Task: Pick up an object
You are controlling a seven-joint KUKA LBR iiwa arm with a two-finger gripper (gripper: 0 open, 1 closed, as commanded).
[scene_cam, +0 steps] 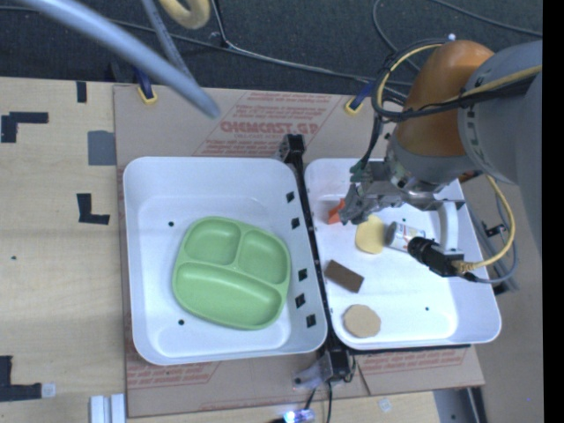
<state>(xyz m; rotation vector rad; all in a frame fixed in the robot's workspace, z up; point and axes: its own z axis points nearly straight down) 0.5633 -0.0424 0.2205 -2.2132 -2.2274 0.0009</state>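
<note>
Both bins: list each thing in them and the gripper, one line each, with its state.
Green plate: lying flat, right way up, in the left bin.
Brown block: lying flat in the right bin, near the divider.
Tan round piece: lying flat near the front wall.
Pale yellow piece: resting on the floor, just below the gripper.
Orange piece: partly hidden beside the gripper.
Gripper: low over the right bin, grasp unclear.

A wooden bench (pixel 53 263) carries a cardboard sheet (pixel 264 122); two white bins, left (pixel 145 236) and right (pixel 467 315), sit on it.
</note>
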